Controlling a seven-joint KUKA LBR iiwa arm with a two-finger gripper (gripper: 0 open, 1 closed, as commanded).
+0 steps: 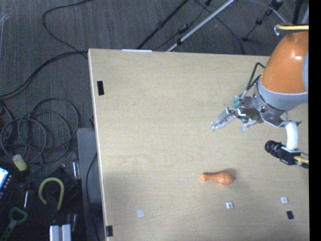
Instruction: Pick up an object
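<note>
An orange, pear-shaped object (218,177) lies on its side on the tan board (160,134), toward the front right. My gripper (230,126) hangs above the board at the right, up and slightly right of the object and well apart from it. It is open, its metal fingers (219,122) are spread, and nothing sits between them. The orange-banded wrist (286,74) rises behind it.
Small tags mark the board: a black one (100,88) near the left edge, two white squares (229,205) and a black one (290,215) at the front right. Cables (40,129) and tools lie on the floor at left. Stand legs (210,14) cross the floor behind.
</note>
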